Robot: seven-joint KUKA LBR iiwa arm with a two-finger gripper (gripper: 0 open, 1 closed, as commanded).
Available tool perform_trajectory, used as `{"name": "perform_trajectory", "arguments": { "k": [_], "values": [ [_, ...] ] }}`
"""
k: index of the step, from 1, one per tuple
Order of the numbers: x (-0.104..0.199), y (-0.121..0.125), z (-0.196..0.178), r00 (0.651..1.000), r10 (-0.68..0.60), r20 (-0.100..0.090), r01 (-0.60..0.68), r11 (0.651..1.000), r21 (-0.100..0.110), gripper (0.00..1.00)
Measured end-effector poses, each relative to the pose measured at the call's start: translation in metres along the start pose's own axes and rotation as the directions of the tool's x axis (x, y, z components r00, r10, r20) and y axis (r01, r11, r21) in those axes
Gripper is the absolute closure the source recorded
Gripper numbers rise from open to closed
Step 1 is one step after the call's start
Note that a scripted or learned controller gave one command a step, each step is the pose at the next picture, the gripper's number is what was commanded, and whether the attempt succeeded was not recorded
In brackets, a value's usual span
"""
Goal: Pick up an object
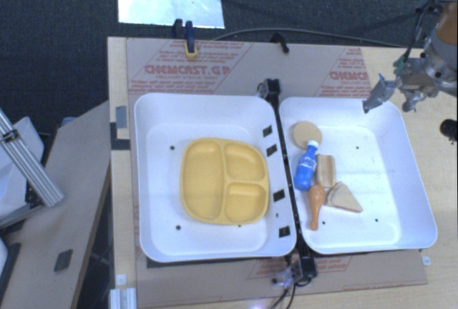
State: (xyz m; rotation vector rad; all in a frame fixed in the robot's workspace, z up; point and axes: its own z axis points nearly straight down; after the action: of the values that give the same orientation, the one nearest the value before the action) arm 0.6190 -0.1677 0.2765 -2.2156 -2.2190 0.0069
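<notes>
My hand waits above the right bin's far right corner, with nothing picked yet.

The surface point(122, 179) carries two white bins side by side: the left bin point(161, 229) holds a yellow divided plate point(224, 181) lying flat at its middle, and the right bin point(401, 222) holds the small things, bunched against its left wall. There the blue bottle point(306, 166) lies between a round cracker point(306, 133) and an orange drumstick point(315, 205), with a bread slice point(326, 170) and a tan wedge point(344, 198) just beside. My hand point(390, 91) hangs spread wide and holding nothing, well apart from that cluster; I judge a reach toward the left wall is needed.
</notes>
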Motion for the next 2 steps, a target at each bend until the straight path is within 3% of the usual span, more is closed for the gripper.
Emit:
{"name": "perform_trajectory", "arguments": {
  "k": [1,2],
  "values": [
    [0.000,0.002,-0.006,1.000,-0.002,0.002,0.002,1.000,-0.009,0.00],
    [-0.001,0.008,0.038,1.000,-0.001,0.002,0.001,1.000,-0.007,0.00]
  ]
}}
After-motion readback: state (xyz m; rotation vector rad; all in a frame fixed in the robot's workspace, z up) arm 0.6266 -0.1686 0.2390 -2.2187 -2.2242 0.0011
